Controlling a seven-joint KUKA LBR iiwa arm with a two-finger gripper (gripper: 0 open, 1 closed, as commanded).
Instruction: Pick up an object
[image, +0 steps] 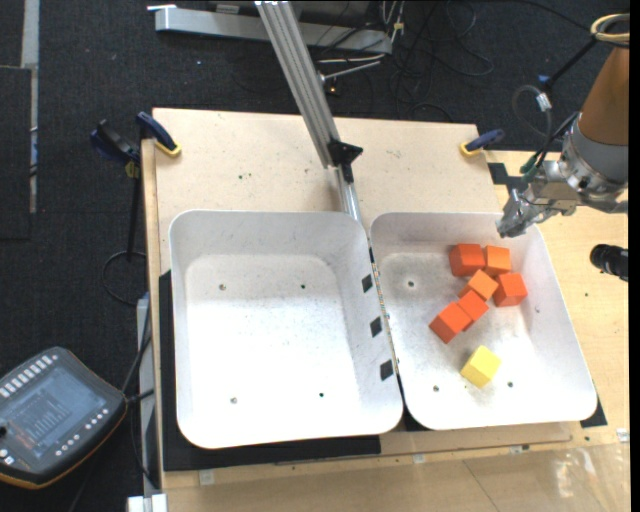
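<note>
Several orange blocks (478, 285) lie clustered in the upper middle of the right bin (560, 340). A yellow block (481, 366) sits alone below them, nearer the bin's front. My gripper (513, 224) hangs over the right bin's back right rim, up and to the right of the orange cluster, apart from every block. Nothing shows between its fingers.
The left bin (190, 300) stands beside the right one, their rims meeting in the middle. A slanted metal rail (305, 85) runs from the top down to that junction. Clamps sit at the board's back corners (160, 135). A teach pendant (50, 415) lies at lower left.
</note>
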